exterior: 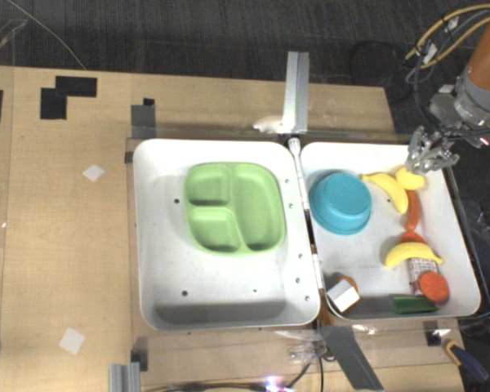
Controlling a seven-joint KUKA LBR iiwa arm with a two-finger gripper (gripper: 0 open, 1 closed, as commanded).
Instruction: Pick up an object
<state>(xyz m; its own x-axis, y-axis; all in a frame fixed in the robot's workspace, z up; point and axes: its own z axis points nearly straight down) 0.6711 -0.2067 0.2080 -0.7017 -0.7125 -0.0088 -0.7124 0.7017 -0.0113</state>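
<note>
Currently the gripper point(429, 155) is hovered over the right bin's point(465, 243) far-right corner, just above a banana point(394, 186), presumably lined up for a grasp; finger state cannot be told.

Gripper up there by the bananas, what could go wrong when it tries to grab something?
The gripper hovers at the right bin's far corner, near the upper banana. Going down there, it might bump the bin wall. The banana lies against an orange carrot-like piece, so the fingers may catch both or push them apart. The blue bowl sits close by and could get nudged too.
</note>
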